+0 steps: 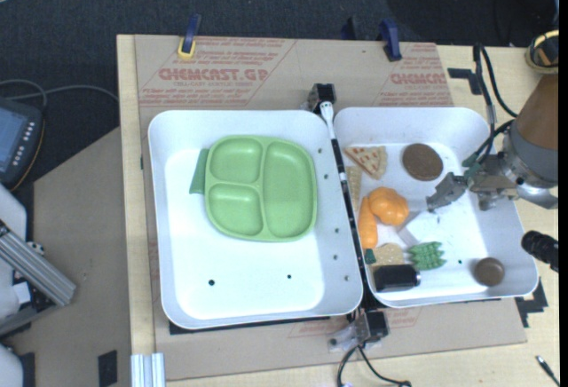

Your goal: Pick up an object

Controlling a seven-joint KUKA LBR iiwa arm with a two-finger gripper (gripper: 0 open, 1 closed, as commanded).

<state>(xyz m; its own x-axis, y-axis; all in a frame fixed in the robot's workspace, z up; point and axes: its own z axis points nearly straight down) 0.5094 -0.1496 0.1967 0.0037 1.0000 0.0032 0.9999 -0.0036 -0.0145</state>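
While the gripper [446, 193] hangs over the right bin [461, 123], empty and slightly parted, nothing's grabbed. Nearest target: orange piece [389, 206], just left of it. Centre over it, descend straight, avoid the bin wall.

A robotics lab: clamped bench board [266, 66], loose cables [493, 83].

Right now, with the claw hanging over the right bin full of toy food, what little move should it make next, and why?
Probably ease left and down toward the orange piece. The gripper hangs just right of it with nothing between its fingers, and that piece is the nearest, bulkiest thing in the right bin.
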